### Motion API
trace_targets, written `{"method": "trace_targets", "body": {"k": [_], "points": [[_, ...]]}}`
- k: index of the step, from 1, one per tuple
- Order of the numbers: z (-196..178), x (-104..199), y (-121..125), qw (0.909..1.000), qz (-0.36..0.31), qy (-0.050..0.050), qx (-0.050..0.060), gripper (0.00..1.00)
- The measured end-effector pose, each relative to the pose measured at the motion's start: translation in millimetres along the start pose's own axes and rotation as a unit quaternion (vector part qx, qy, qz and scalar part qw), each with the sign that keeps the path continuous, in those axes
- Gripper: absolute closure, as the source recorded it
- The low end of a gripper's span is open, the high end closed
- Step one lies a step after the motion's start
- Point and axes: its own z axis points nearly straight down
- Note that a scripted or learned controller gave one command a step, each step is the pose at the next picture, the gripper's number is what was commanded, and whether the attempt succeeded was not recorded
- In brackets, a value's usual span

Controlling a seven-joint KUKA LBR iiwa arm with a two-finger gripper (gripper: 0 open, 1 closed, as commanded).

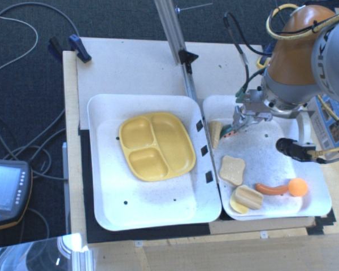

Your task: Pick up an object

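gripper [239, 121]: low in right bin [271, 151], back-left; open or closed, cannot tell
green thing [228, 133]: at gripper tip, beside wedge [216, 133]
toast [232, 170], bun [247, 198], carrot [274, 189]: bin front
plate [156, 145]: left bin [152, 202]

The grey arm with its orange band [298, 49] reached in from the right, its two-finger gripper [239, 122] low over the far left part of the right shallow white bin [271, 157]. Just beside the gripper lay a small green and red item [229, 132] and a pale yellow wedge [215, 133]. Nearer the front edge lay a tan toast-shaped slice [232, 170], a beige bun-like piece [246, 199] and an orange carrot-shaped toy [282, 189]. The left shallow white bin [104, 168] held a yellow three-compartment plastic plate [156, 145].
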Motion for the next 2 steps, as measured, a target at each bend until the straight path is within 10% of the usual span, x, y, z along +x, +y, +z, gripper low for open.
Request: {"method": "trace_targets", "body": {"k": [2], "points": [[3, 104, 58, 1.0, 0.001, 0.0, -0.002, 1.0]]}}
